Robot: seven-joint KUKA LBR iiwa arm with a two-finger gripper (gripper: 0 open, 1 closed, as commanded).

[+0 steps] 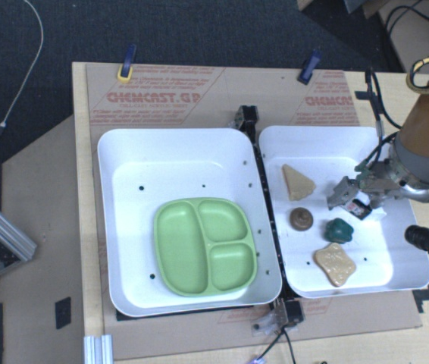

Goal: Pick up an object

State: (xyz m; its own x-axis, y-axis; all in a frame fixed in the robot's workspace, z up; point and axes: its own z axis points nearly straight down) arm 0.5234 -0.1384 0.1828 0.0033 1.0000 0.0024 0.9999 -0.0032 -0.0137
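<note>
Camera view: approach step, nothing yet lifted. The hand (351, 196) hangs low over the right bin (336, 136), its opening cannot be told, and nothing is seen held. The teal object (340, 230) lies just nearer than the hand; the brown disc (301, 218) to its left. Next move, by judgement: settle over one object and descend.

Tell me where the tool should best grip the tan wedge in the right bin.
Probably across the wedge's narrower upper end, coming straight down from above. It lies flat on the bin floor, apart from the brown disc, so both slanted sides are free.
</note>
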